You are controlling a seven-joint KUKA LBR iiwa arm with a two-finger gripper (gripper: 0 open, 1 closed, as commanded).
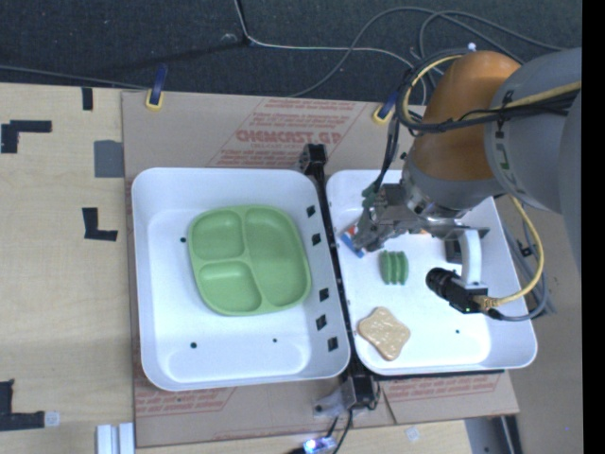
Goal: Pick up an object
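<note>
Arm [473, 112]: reaches over the right bin [506, 348], wrist low near the divider.
Jaws: cannot tell.
Green piece [394, 268]: small, ribbed, dark green, on the right bin's floor just below the wrist.
Biscuit [383, 333]: tan, rough-edged, near front left corner.
Left bin [156, 253]: holds a pale green divided plate [249, 259].
</note>
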